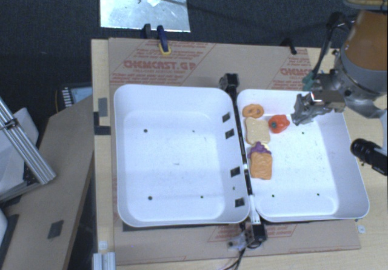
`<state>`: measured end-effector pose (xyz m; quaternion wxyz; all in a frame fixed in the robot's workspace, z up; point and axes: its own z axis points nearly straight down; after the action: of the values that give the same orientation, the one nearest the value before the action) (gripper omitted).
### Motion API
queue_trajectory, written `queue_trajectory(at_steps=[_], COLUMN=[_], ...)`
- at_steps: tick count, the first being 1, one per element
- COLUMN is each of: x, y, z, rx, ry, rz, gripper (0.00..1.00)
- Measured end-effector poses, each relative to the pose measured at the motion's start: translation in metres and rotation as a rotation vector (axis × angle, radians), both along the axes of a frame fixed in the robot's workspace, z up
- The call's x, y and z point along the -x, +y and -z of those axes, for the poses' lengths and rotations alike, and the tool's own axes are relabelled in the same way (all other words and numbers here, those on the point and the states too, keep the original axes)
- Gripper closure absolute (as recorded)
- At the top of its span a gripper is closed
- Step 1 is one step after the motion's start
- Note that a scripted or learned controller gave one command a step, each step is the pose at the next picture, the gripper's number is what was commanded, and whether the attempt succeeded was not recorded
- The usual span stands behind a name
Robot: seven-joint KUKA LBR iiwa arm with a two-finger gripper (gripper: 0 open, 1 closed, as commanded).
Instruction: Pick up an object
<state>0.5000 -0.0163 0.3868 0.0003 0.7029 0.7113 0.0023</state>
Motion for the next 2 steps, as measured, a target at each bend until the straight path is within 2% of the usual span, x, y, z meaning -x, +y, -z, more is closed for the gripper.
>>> queue_trajectory(at_steps=[1, 2], x=[0.014, 0.014], y=[0.056, 0.115], z=[-0.155, -0.025], rx=[-0.001, 0.003], ry=[-0.018, 0.014], rz=[0.001, 0.003], gripper=[1.00, 1.00])
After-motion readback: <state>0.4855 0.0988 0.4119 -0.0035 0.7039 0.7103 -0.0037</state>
